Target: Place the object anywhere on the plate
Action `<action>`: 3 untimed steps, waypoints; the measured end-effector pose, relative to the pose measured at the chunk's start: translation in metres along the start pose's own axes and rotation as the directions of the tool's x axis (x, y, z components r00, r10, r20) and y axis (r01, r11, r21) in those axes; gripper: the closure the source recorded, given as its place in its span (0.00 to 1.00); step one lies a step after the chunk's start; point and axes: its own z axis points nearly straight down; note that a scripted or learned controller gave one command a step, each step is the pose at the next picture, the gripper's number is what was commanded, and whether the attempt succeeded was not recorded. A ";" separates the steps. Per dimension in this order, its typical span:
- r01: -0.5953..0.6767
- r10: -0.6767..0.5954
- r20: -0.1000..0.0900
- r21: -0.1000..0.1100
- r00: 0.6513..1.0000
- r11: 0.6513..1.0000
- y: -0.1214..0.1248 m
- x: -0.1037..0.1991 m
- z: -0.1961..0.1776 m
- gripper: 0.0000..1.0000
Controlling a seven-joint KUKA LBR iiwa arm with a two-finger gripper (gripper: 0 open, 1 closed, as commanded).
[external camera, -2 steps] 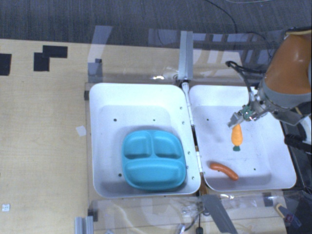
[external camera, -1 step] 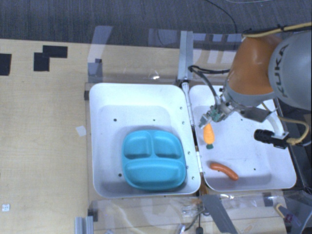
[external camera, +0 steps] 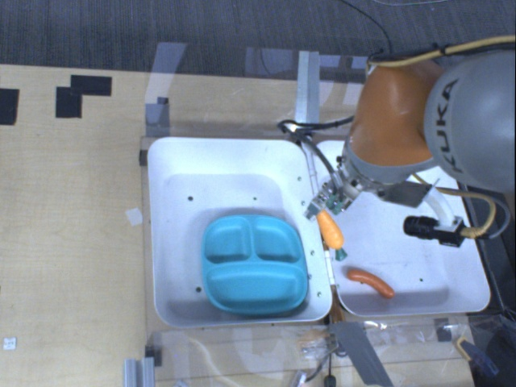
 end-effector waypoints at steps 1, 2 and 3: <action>0.000 0.000 0.000 0.000 1.000 1.000 0.000 0.000 0.000 0.00; 0.000 0.000 0.004 -0.006 1.000 1.000 0.002 -0.001 -0.011 1.00; 0.047 -0.047 0.001 0.000 0.999 0.999 -0.036 -0.034 0.016 1.00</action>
